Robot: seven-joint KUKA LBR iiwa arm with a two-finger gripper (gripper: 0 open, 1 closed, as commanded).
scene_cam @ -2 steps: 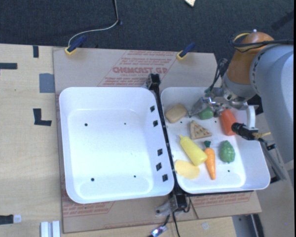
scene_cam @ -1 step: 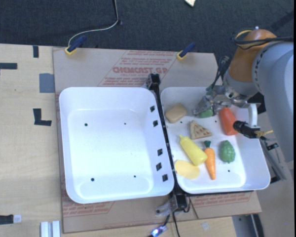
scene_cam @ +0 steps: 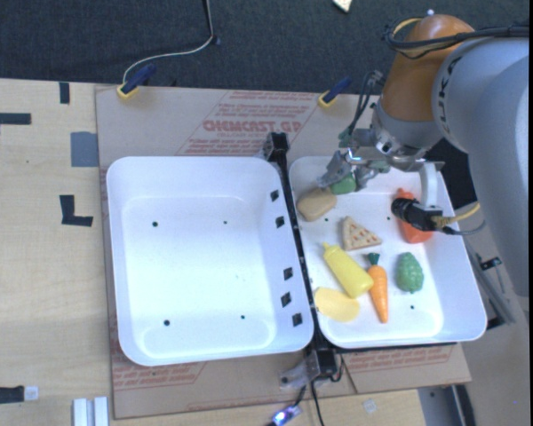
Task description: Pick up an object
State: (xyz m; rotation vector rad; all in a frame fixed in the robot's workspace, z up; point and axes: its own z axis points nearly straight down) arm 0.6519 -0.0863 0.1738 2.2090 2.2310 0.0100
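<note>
Jaws (scene_cam: 345, 171), state indeterminate, hover over green item (scene_cam: 343, 185) beside potato (scene_cam: 316, 205); crowding risks a glancing, failed grasp

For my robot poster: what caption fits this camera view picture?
Robot gripper reaches into the right bin of toy food, over a green piece beside a potato.

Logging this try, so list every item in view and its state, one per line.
End effector: low over the right bin's far end, at a green item.
Potato: lying in the right bin.
Yellow bottle: on its side.
Carrot: lying flat.
Left bin: upright on the bench.
</note>
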